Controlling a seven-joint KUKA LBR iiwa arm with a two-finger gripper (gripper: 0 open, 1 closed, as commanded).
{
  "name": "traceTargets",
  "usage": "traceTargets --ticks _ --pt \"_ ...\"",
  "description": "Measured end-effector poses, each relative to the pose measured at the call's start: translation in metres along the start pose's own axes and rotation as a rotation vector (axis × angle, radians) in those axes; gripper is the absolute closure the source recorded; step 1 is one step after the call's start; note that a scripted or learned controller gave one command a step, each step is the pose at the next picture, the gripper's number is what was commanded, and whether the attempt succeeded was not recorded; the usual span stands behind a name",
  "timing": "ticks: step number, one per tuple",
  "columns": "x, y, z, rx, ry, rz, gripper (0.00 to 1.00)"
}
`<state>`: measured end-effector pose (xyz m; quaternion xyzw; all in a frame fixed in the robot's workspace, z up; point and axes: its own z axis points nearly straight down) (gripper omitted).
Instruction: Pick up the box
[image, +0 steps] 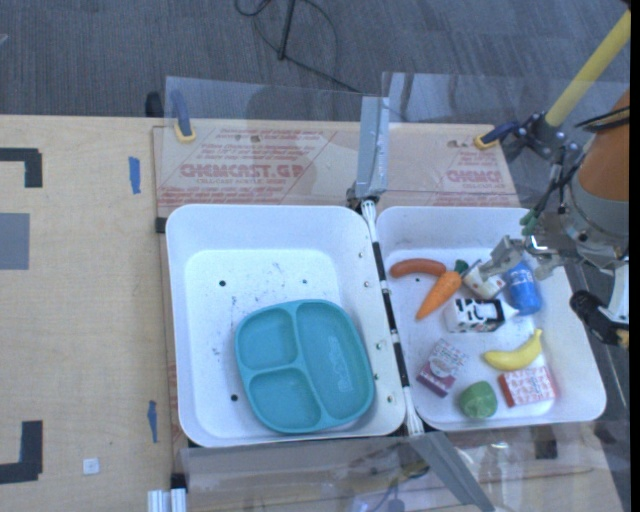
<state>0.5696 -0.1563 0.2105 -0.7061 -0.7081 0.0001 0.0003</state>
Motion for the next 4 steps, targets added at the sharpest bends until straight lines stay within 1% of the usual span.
traceTargets --ticks 1,2,3,4 --pt "0.015 -0.009 0.095 -0.041 -0.010 0.009 0.00" --pt "0.053 -0.071 0.103 -0.072 -0.018 0.135 0.00" --pt "0.056 -0.063 0.103 -0.073 -0.004 0.462 0.00" --pt "-0.017 -0.071 0.103 -0.060 0.001 0.397 0.00"
